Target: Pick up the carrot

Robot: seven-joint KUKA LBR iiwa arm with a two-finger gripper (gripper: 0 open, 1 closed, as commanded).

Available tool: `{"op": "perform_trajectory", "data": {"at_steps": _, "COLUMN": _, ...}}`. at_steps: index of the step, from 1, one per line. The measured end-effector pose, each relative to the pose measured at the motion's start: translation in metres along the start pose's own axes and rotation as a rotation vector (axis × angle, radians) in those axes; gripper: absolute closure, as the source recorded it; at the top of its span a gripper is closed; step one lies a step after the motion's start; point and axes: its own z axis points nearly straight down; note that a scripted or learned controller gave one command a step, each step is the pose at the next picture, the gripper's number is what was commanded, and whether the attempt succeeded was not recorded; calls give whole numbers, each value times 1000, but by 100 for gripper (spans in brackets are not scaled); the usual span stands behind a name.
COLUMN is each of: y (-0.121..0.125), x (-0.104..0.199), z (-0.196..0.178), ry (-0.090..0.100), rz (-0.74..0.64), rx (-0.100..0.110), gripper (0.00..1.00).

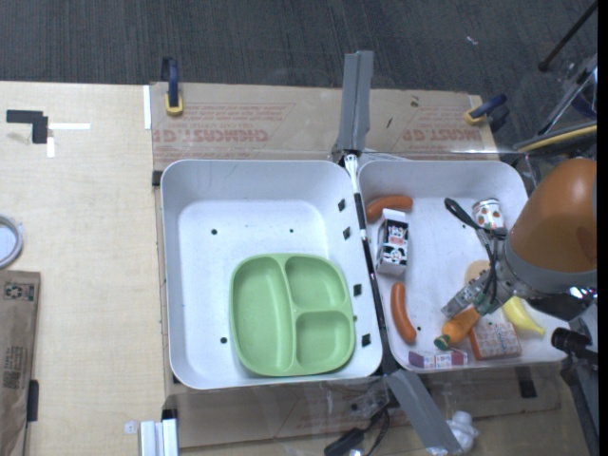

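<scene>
End effector (pixel 468 299) just above the carrot (pixel 458 328) (right bin (pixel 429 172)), green divided plate (pixel 291 313) in left bin (pixel 190 255).

Matt green plastic tray (pixel 256 302), smooth white bins (pixel 180 255), cardboard backing (pixel 256 126).

Two shallow white bins are seen: a left bin (pixel 180 255) and a right bin (pixel 432 183). One green divided plate (pixel 290 313) is counted in the left. In the right, two sausages (pixel 389 204) (pixel 404 313), one carrot (pixel 458 327), one banana (pixel 522 315), one cow-printed carton (pixel 393 243) and one black spoon (pixel 467 218) are counted.
</scene>
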Motion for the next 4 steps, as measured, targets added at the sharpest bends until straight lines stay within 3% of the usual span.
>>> {"op": "perform_trajectory", "data": {"at_steps": 1, "y": 63, "x": 66, "z": -91, "ry": 1, "rz": -715, "rx": 0, "gripper": 100}}
{"op": "perform_trajectory", "data": {"at_steps": 2, "y": 63, "x": 65, "z": -90, "ry": 1, "rz": -715, "rx": 0, "gripper": 0}}
{"op": "perform_trajectory", "data": {"at_steps": 3, "y": 35, "x": 4, "z": -66, "ry": 3, "rz": -651, "rx": 2, "gripper": 0}}
{"op": "perform_trajectory", "data": {"at_steps": 4, "y": 32, "x": -49, "z": 10, "ry": 3, "rz": -843, "rx": 1, "gripper": 0}}
